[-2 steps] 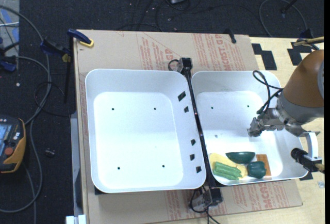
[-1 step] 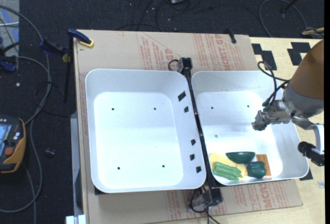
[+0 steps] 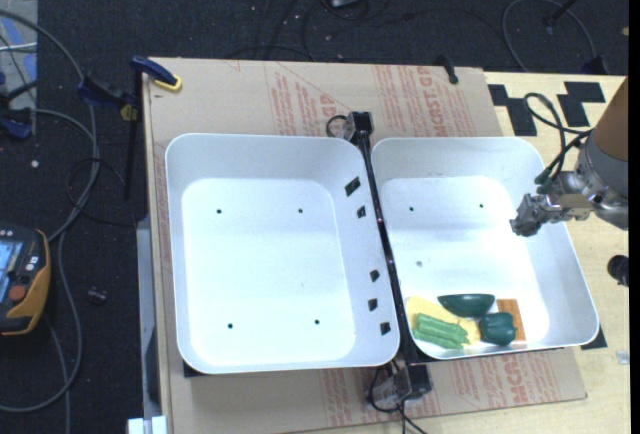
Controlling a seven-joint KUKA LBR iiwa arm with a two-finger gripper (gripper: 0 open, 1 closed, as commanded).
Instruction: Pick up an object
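Note:
Several small objects lie huddled at the front of the right bin [image 3: 470, 172]: a dark green bowl-shaped piece [image 3: 466, 303], a light green ridged piece [image 3: 440, 330], a teal lump [image 3: 498, 328], a pale yellow flat piece [image 3: 424, 308] and an orange block [image 3: 510, 308]. My gripper [image 3: 527, 219] hangs over the right bin's right side, well behind the objects. Nothing shows between its fingers.
The left bin [image 3: 270, 252] sits beside the right one, with a black divider strip [image 3: 375, 222] between them. Both rest on a cardboard sheet [image 3: 290, 97]. Cables and a blue-yellow clamp [image 3: 155, 74] lie past the board's far left corner.

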